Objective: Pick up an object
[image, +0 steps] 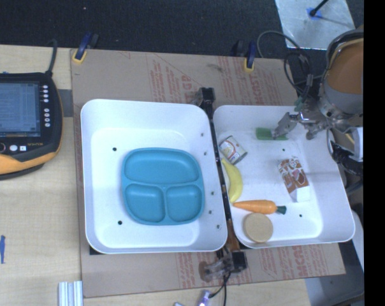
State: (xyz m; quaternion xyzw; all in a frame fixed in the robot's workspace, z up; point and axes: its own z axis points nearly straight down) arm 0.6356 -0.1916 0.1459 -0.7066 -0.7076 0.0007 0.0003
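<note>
Objects, right bin (333, 231): six, one each — green block (264, 133), small can (232, 150), banana (233, 180), carrot (259, 206), tan disc (258, 227), snack packet (293, 176).
Left bin (97, 171): one blue divided plate (162, 185).
Gripper (299, 126): fingers spread, nothing between them, above the right bin's far side, just beside the green block.
Bench: one tablet (17, 113).

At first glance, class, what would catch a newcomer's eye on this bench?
The blue tray in the left bin stands out most. Next come the bright carrot and banana in the right bin. The arm's tool hangs at that bin's far side, by a green piece.
</note>
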